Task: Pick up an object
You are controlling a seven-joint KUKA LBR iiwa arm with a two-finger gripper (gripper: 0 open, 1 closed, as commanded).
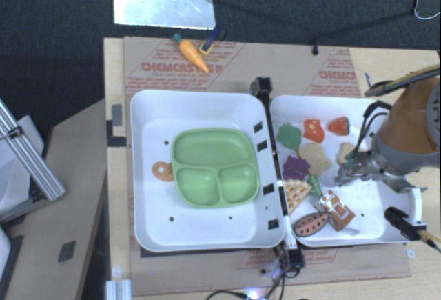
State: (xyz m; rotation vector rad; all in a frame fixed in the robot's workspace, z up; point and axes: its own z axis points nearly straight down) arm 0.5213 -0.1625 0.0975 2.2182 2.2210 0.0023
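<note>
Orange-banded and grey, the arm hangs over the right bin (358, 236), its jaws (348, 174) low among the toy food; whether they are spread or pressed together I cannot tell. This looks like the reach step. Just beyond them lies a beige piece (346, 152), just beside them a tan slice (315, 157). Next comes settling squarely on one item.

A light-green three-compartment plastic tray (213, 166) sits in the left shallow white bin (148, 123); the end effector (346, 175) hangs over toy foods in the right white bin (372, 231).
</note>
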